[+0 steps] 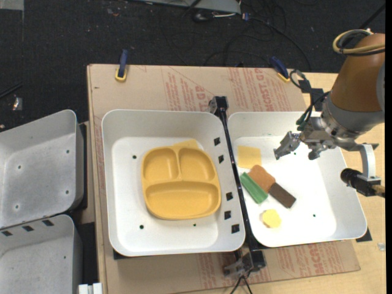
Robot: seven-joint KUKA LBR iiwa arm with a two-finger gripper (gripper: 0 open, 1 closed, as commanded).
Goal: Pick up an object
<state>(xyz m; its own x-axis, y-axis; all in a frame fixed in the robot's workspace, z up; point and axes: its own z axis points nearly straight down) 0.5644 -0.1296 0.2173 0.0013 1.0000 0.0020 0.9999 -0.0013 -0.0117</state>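
In the right bin (pixel 343 225) several small items lie near its left wall: a pale yellow square (pixel 248 156), a green block (pixel 253 187), an orange-brown piece (pixel 263 176), a dark brown block (pixel 282 195) and a small yellow round piece (pixel 271 218). My gripper (pixel 299 147) hangs over the upper middle of the right bin, to the right of and above these items, open with nothing between its fingers. A yellow divided tray (pixel 181 183) sits in the left bin (pixel 122 225).
A black divider (pixel 229 164) runs between the two bins. Blue clamps (pixel 122 65) hold the cardboard at the bench's far edge. White panels (pixel 37 158) lie off to the left. The right bin's right half is bare white floor.
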